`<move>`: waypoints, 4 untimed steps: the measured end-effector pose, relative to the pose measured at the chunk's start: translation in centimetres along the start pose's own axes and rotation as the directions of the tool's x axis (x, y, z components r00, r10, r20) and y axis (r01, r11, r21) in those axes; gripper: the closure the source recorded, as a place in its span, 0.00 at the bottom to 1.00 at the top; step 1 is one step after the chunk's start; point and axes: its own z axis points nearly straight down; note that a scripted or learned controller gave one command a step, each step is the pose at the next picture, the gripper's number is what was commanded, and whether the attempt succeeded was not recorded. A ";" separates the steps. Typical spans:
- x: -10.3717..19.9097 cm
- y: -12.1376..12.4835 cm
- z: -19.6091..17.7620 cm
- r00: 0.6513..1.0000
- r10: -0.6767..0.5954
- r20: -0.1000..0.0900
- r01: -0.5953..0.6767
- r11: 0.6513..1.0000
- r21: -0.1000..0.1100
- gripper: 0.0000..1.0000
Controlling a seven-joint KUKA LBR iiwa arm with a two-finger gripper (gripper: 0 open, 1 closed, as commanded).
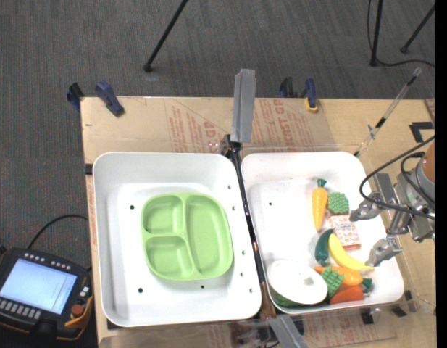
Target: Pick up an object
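The right bin (281,169) holds several toy foods. An orange carrot (319,203) lies beside a bumpy green piece (339,202). Below them are a small orange-and-white box (345,233), a yellow banana (346,255) and a dark green cucumber (322,246). An orange pepper (345,293) and a white round dish (298,281) lie in the near corner. My gripper (374,230) hovers at the bin's right rim, just right of the box and banana. It is open, with nothing between its fingers.
The left bin (111,194) carries a light green divided plate (187,235). A grey upright post (243,111) stands behind the seam between the bins. Clamps line the bench's back edge, and a teach pendant (38,288) lies at the lower left.
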 end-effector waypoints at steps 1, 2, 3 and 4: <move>1.3 1.1 13.1 0.983 0.185 0.006 -0.185 0.983 0.001 0.00; 1.6 4.2 14.4 0.993 0.116 -0.001 -0.116 0.993 0.000 0.00; 1.7 4.2 13.5 0.994 0.111 -0.005 -0.111 0.994 0.004 1.00; 1.6 4.5 13.5 0.994 0.108 -0.004 -0.108 0.994 -0.001 0.00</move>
